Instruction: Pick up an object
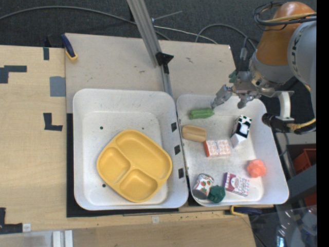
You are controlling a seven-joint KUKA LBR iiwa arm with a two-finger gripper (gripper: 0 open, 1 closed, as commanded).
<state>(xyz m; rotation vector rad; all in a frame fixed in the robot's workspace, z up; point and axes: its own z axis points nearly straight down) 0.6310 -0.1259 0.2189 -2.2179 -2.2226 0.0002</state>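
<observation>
Green and rounded, the small oblong block lies near the back wall of the right bin, just below the hand. It looks light and stiff, probably smooth; a pinch across its narrow middle seems best. The hand hangs spread open, holding nothing.

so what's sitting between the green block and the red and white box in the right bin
In the camera view, a tan bread-like piece lies between the green block and the red and white box, slightly left of the line between them.
</observation>
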